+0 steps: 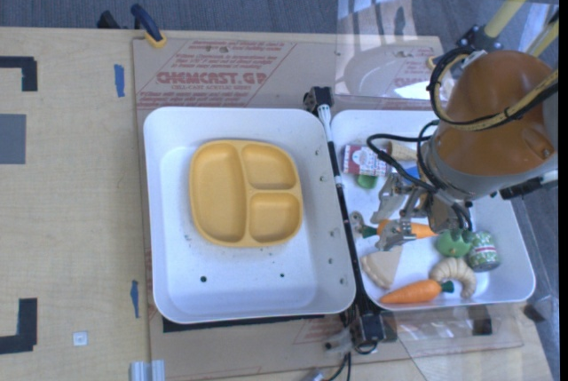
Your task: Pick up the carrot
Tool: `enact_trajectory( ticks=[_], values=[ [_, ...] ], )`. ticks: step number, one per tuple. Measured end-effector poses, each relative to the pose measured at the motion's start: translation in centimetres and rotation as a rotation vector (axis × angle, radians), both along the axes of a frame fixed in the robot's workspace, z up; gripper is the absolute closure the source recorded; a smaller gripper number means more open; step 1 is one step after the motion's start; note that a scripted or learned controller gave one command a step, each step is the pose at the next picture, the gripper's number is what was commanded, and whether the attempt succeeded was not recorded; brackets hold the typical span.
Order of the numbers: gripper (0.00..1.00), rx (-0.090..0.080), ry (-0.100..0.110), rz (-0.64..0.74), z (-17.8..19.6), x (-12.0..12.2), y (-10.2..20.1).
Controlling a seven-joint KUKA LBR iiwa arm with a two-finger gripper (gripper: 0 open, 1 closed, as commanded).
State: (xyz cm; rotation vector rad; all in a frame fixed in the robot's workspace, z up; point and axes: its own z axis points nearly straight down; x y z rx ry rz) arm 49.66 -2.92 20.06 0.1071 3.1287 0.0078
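Two carrots lie in the right bin [519,281]. The larger carrot [410,291], orange with a green top pointing right, rests near the bin's front wall. A smaller orange carrot [415,231] lies across the middle of the bin, level and pointing left to right. My gripper [400,218] hangs low over the smaller carrot's left half, under the orange wrist band. Its two metal fingers [388,207] stand apart, open, with their tips on either side of that carrot. The carrot still rests on the bin floor.
Around the carrots lie a pale wedge [383,267], a beige croissant [453,271], a green broccoli [454,243], a speckled ball [484,251] and a red carton [359,159]. The left bin [169,219] holds a yellow divided plate [246,191].
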Motion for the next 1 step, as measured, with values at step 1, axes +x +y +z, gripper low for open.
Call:
enact_trajectory(
  ticks=[1],
  values=[
    [1.0, -0.001, 0.002, -0.103, 1.84, 8.24, 4.28]
  ],
)
